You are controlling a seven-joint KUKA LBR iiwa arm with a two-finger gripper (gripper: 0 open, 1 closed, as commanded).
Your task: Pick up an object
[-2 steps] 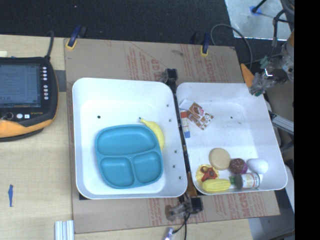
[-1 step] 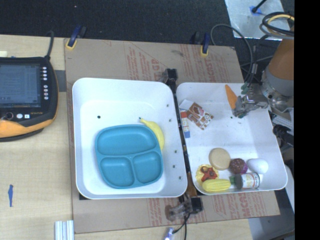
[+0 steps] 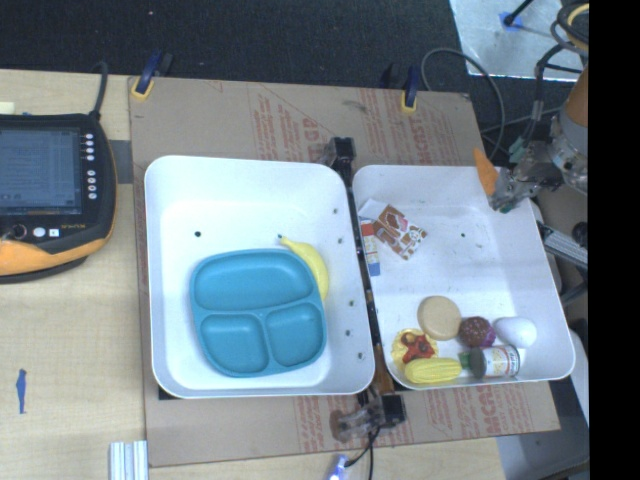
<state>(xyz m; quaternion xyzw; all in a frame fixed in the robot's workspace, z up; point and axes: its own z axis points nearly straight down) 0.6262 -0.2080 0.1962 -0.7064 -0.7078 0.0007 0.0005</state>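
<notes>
My gripper [image 3: 507,190] hangs over the right rim of the right bin [image 3: 470,258], at its far corner. A small orange piece [image 3: 485,175] sits just left of it at the rim; I cannot tell whether they touch. A printed snack packet [image 3: 400,233] lies in the far left part of that bin. Along its near edge sit a tan round biscuit [image 3: 439,316], a dark red ball [image 3: 475,330], a white egg [image 3: 515,331], a small bottle [image 3: 495,361], a yellow corn cob [image 3: 432,372] and a red and yellow toy [image 3: 413,347].
The left bin [image 3: 200,198] holds a blue divided tray [image 3: 259,311] with a yellow banana [image 3: 310,263] at its far right corner. A tablet with an orange case [image 3: 45,193] lies at the bench's left. Cables [image 3: 470,78] loop behind the right bin.
</notes>
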